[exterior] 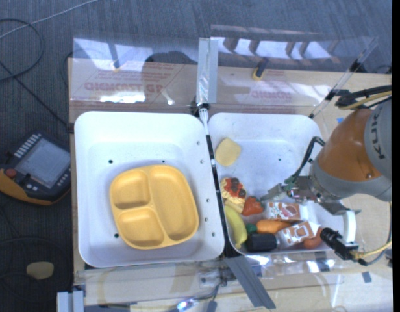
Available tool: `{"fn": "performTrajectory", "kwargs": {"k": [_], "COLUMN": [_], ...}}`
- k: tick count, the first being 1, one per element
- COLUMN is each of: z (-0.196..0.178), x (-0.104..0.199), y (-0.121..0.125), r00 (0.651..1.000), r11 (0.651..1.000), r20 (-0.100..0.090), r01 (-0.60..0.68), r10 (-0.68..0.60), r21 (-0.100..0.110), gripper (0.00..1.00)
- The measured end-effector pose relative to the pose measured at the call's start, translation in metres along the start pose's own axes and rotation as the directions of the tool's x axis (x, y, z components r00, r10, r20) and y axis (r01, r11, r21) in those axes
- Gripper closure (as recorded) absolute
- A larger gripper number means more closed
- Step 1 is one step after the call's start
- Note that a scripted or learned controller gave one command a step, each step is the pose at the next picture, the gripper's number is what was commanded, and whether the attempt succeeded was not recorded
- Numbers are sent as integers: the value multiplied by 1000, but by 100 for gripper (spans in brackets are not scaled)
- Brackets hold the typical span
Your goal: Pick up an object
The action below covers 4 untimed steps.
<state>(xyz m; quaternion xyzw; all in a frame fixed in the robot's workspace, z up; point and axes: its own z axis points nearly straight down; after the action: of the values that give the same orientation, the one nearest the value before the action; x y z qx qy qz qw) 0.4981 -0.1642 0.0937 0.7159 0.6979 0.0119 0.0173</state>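
Gripper (292,192): hangs over right bin (278,132), jaw state hidden, cannot tell. Toy food pile (265,223) heaped at bin's six o'clock corner, likely target. Yellow tray (153,205) fills left bin (96,148).

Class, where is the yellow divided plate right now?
In the camera view, the yellow divided plate lies in the left white bin, toward its front, across the divider from the toy food in the right bin.

The arm (372,155) is a rounded grey casing with a broad glossy orange band (346,151) above the wrist, dark lettering on the grey shell, thin black and yellow cables alongside it.
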Motion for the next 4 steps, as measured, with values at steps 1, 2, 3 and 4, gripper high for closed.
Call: {"fn": "performTrajectory", "kwargs": {"k": [1,2,3,4], "z": [2,2,2,3], "x": [29,12,24,-10], "y": [-7,-8,-9,-9], "r00": [948,986,962,992], "r11": [948,986,962,992], "r20": [6,0,7,-1], "r01": [-318,-165,-271,-126], "r10": [318,165,271,126], "r21": [16,22,19,27], "gripper": [0,0,0,0]}}
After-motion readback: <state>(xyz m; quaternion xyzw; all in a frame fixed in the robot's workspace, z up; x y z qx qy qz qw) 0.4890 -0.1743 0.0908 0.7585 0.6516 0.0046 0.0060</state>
